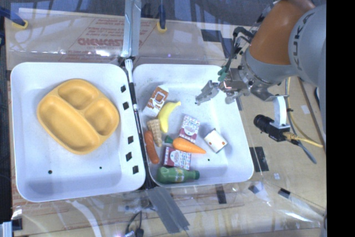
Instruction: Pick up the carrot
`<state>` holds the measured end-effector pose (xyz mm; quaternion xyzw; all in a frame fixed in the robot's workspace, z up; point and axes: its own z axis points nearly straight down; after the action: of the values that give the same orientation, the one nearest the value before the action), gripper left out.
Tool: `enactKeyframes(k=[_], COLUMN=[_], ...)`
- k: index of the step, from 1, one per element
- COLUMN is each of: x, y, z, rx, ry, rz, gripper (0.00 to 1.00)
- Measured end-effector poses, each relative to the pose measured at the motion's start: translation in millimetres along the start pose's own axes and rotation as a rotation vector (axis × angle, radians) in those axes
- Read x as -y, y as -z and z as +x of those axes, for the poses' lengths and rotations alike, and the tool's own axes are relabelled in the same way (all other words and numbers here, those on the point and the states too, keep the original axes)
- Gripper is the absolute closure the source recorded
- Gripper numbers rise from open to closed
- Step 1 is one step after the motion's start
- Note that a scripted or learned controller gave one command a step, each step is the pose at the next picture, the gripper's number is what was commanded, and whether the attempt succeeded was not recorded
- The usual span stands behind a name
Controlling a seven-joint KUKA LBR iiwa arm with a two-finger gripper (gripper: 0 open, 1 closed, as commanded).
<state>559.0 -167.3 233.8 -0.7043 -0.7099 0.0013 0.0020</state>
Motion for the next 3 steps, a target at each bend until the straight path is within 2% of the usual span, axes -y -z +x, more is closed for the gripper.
enactKeyframes(k=[1, 2, 3], x=[56, 9, 65], y=[-30, -7, -43], z=[12, 4, 23], rx=[0.0, 0.001, 0.0], ry=[-0.034, 0.036, -0.06], rz=[0.0, -0.003, 0.0], gripper=[0.0, 0.0, 0.0])
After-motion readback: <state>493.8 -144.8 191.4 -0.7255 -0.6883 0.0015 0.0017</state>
